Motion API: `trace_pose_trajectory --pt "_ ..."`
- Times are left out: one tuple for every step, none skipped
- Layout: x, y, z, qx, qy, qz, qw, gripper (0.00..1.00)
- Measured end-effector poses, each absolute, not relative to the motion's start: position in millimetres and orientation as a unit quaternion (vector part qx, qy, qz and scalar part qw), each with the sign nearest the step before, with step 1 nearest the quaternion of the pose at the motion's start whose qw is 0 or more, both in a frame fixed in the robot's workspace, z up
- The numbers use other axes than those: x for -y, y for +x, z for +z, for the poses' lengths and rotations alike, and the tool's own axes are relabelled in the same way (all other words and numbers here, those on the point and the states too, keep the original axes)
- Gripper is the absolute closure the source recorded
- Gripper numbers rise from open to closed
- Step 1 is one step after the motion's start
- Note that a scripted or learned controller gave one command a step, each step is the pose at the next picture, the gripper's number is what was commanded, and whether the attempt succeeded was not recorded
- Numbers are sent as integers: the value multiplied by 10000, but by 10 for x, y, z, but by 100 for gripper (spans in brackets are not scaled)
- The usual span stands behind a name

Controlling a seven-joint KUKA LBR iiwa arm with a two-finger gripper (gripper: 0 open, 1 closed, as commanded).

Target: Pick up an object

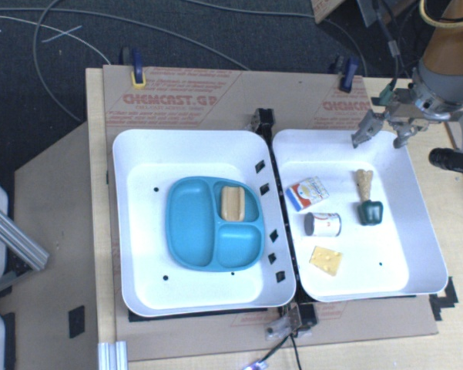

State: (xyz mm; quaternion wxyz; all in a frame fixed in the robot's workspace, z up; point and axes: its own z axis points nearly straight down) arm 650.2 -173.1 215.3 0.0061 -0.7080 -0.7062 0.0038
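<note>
My gripper hangs above the far edge of the right bin, its two fingers spread open with nothing between them. Below it in that bin lie a tan piece, a dark green block, a red, white and blue packet, a small grey and white can on its side and a yellow wedge. The tan piece is the nearest to the gripper, a little nearer the camera.
The left bin holds a blue divided tray with a tan bread-like piece in its upper right compartment. Black clips run down the divider between the bins. Clamps hold the board at the far edge.
</note>
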Motion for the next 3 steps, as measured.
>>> trace_pose_trajectory --pt "1727 6532 2235 7073 -7070 -1 3 0" --pt "1672 6475 1786 7073 -7069 14 26 0" --pt "1648 6456 1149 7073 -7069 19 36 0"
